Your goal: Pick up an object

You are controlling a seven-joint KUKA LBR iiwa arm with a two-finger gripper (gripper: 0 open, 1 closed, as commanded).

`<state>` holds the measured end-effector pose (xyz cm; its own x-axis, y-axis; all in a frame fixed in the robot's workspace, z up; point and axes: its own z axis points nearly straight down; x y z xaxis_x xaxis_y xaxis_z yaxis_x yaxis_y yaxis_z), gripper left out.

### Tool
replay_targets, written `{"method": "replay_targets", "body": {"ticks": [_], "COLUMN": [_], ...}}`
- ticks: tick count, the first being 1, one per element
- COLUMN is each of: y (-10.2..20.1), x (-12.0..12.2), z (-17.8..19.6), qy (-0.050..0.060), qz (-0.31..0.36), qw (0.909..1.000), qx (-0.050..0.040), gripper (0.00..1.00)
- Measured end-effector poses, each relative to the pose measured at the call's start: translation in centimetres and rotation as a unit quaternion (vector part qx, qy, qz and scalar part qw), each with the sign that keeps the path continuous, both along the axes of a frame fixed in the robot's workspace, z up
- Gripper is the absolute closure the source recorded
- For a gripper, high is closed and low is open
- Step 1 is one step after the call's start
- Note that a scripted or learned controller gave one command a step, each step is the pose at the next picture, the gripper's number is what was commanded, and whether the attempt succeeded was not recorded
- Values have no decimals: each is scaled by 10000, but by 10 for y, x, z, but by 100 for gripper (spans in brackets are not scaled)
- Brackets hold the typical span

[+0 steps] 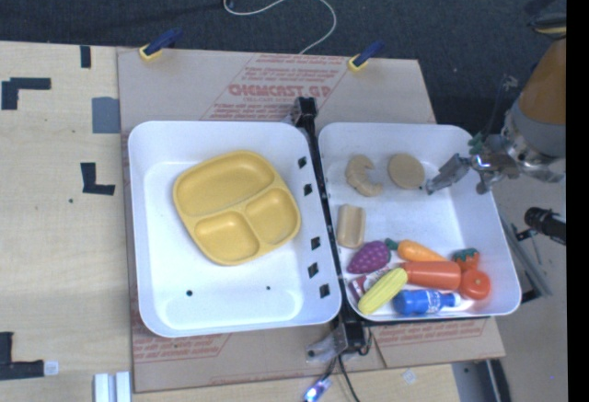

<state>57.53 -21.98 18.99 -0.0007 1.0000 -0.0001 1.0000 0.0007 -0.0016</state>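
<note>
bench and bins: gripper near the round cookie

wooden bench (55,207) under a cardboard sheet (276,87) carries two white bins side by side. left bin (156,299) holds a yellow tray (236,205). right bin (479,207) holds toy food: a croissant (363,176), a cookie (406,170), a bread slice (350,226), grapes (369,256), a carrot (422,252), corn (382,290), a tomato (475,284), a sausage (433,274) and a blue bottle (423,302).

gripper (444,178) reaches in from the right, over the bin's upper right, with its tip just beside the cookie. i see nothing between its fingers, and i cannot tell how wide they stand.

i judge the cookie the likely target. it looks like light, stiff moulded plastic, smooth and probably slippery. it lies flat, so i would pinch it across its edge. being round, it shows no long axis and points no way in particular. the croissant beside it curves, with its length running roughly up and down the view.
</note>
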Motion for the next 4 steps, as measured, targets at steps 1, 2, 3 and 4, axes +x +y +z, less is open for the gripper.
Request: {"method": "replay_targets", "body": {"ticks": [1,2,3,4], "y": [58,78,153,149], "x": [-7,-21,-31,-31], "z": [143,277,312,320], "qy": [-82,-87,-29,-12], "qz": [36,20,34,7], "qw": [10000,10000,10000,10000], "qx": [-10,-16,2,-9], "gripper": [0,0,0,100]}}
